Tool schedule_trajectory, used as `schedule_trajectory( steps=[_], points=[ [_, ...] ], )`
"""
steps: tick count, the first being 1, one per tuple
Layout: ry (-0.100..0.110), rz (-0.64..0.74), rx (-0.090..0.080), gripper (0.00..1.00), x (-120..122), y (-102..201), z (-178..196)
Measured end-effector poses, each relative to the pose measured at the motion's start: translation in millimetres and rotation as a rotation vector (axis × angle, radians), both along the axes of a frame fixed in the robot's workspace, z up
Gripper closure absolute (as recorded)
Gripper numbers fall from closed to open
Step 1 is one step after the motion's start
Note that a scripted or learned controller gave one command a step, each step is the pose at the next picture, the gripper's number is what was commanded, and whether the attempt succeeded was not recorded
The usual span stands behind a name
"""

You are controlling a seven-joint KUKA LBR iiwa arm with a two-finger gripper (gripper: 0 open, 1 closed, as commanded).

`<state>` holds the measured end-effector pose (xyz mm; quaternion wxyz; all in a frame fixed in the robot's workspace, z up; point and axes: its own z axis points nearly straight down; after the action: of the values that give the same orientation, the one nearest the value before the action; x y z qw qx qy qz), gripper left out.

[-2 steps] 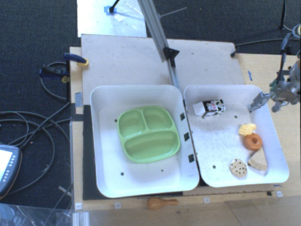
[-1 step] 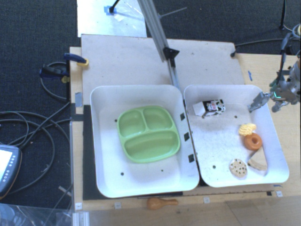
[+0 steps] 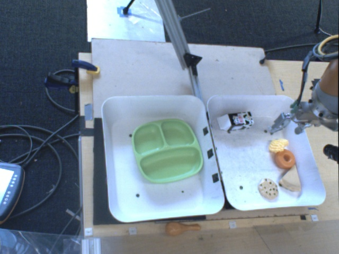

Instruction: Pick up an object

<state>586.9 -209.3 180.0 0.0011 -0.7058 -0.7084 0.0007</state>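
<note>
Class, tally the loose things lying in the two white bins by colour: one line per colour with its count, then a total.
Green: 1, divided plate
White and black: 1, small carton
Yellow: 1, toy piece
Orange: 1, doughnut
Tan: 2, cookie and bread slice
Total: 6

There are two white bins, and beside the one green divided plate lie one small carton, one yellow piece, one orange ring, one cookie and one tan wedge.
</note>
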Motion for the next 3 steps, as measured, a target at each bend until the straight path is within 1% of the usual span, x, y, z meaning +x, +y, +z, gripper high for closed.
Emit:
schedule_trajectory(
  steps=[1,2,3],
  points=[
    [0.0,-0.002,0.0,0.0,7.3,-6.2,-55.1],
    [-0.001,-0.002,-0.001,0.0,7.4,-5.9,-90.9],
    [-0.007,-0.002,-0.003,1.0,9.2,-6.6,-77.4]
  ],
)
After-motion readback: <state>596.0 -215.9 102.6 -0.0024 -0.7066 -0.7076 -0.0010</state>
